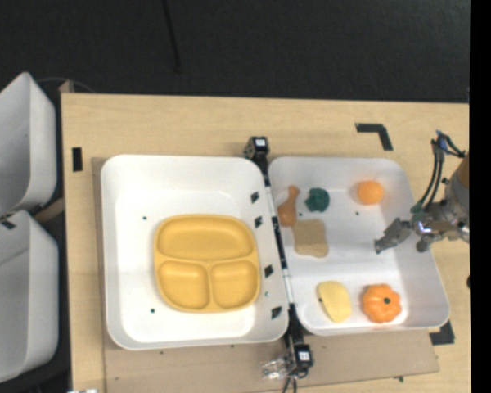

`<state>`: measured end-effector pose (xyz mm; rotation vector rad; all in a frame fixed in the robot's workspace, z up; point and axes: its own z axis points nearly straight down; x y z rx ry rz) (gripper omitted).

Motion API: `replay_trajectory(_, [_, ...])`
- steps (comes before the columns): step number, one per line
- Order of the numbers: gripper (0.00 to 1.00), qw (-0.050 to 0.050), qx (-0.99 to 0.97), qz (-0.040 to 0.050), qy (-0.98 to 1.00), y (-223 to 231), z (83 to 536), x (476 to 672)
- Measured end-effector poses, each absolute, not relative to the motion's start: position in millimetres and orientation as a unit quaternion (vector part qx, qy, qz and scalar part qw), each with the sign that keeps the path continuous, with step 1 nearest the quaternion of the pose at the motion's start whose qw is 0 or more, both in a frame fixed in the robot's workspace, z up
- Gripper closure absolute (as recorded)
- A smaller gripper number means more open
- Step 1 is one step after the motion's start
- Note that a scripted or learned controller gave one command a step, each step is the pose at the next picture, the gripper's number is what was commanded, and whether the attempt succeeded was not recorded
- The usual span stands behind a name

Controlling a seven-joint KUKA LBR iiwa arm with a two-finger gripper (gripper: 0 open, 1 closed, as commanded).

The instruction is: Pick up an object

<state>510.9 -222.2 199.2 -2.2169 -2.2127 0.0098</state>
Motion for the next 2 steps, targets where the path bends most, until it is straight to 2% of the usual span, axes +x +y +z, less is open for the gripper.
replay_trajectory(1, [0.0, -0.001, -0.707, -0.0001, -0.708, -222, 206, 514.1])
replay_trajectory(2, [0.0, 0.001, -0.707, 0.0012, -0.707, -217, 158, 506.2])
